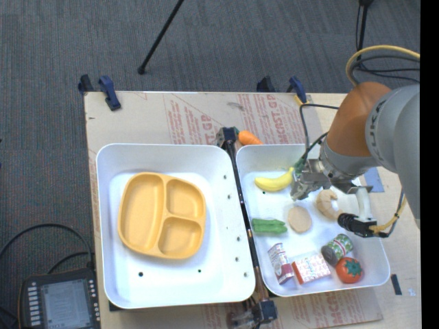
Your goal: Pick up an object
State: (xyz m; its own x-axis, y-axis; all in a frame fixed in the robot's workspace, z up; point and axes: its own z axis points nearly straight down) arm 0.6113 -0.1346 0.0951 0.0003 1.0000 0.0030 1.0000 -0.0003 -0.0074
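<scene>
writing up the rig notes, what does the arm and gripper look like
The arm is a thick, rounded grey body with a broad orange band above the wrist. Yellow and black cables loop over it from the top right, and a yellow cable curls by a black fitting with a white piece at its lower side. The gripper is a small metallic grey unit with dark parts.

We make out red printed lettering on the tan cardboard sheet under the two bins, upside down and too small to read. The red-and-white carton bears illegible print.
</scene>
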